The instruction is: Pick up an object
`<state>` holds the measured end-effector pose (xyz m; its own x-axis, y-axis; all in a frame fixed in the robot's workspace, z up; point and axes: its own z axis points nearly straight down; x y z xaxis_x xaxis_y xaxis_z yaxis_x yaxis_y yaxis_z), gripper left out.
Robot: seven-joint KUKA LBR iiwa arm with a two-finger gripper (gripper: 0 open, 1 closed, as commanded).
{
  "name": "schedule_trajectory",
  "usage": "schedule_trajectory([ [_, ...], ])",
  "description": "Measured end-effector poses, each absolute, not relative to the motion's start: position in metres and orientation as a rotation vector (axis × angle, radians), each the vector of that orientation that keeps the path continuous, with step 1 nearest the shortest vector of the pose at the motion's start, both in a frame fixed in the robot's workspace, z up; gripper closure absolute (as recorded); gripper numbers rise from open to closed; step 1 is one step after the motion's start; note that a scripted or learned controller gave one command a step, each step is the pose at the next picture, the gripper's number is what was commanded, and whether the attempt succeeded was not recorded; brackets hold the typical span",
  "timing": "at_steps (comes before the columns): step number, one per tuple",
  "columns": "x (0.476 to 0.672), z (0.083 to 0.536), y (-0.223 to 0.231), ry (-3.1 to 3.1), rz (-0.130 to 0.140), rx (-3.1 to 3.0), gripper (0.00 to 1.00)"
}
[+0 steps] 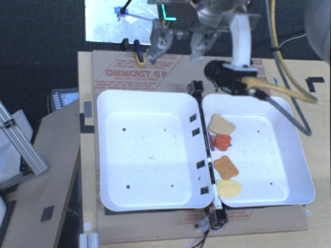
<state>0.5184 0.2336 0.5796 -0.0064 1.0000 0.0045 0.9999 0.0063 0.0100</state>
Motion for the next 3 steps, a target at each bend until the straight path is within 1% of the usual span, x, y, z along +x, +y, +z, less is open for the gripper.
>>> schedule_trajectory([
  [1,0.519,0.591,0.234,2.226,0.021,2.210,1.00],
  [2,0.518,0.591,0.234,2.226,0.020,2.211,0.00],
  [3,0.518,0.602,0.234,2.228,0.025,2.209,1.00],
])
